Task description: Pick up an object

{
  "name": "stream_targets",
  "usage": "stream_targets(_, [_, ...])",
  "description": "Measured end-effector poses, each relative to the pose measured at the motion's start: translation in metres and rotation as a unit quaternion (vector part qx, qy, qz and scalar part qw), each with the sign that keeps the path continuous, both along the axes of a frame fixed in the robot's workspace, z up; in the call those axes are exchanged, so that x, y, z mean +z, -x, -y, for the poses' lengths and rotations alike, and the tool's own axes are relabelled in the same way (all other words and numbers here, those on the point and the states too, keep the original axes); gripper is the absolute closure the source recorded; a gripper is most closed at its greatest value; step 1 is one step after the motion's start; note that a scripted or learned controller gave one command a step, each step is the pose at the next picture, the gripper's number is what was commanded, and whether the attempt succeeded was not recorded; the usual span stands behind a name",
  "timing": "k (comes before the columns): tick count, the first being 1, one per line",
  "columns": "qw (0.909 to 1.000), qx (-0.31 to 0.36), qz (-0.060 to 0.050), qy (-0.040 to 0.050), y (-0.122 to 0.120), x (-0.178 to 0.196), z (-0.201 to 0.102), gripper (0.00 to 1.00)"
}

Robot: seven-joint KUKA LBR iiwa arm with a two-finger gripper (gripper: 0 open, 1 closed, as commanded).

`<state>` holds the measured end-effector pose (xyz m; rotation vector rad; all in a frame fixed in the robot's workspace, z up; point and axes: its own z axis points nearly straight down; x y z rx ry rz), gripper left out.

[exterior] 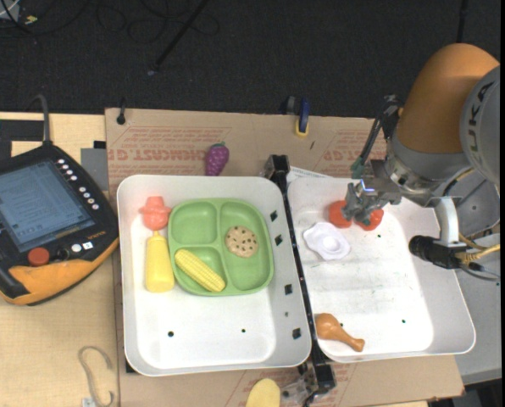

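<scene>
Grasp step — tool (360, 203) down on the tomato (359, 217) in the right bin (456, 329) (grip state: cannot tell) — next needs a clean lift.

Two bins sit side by side on the table (49, 346). The left bin (202, 346) holds a divided plate (265, 270) with a corn cob (200, 270) and a cookie (241, 242) in it. A bottle (158, 263) lies just left of the plate. The right bin (422, 312) holds a tomato (369, 219) at the back and a chicken leg (338, 331) at the front.
</scene>
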<state>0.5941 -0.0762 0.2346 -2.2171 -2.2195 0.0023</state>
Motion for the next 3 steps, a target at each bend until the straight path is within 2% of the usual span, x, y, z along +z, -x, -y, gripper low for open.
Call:
stream_targets(1, [1.0,0.001,0.0,-0.0001,0.025,0.006,-0.048,1.0])
stream_targets(3, [1.0,0.0,-0.001,0.0004,0.085,-0.016,-0.119,1.0])
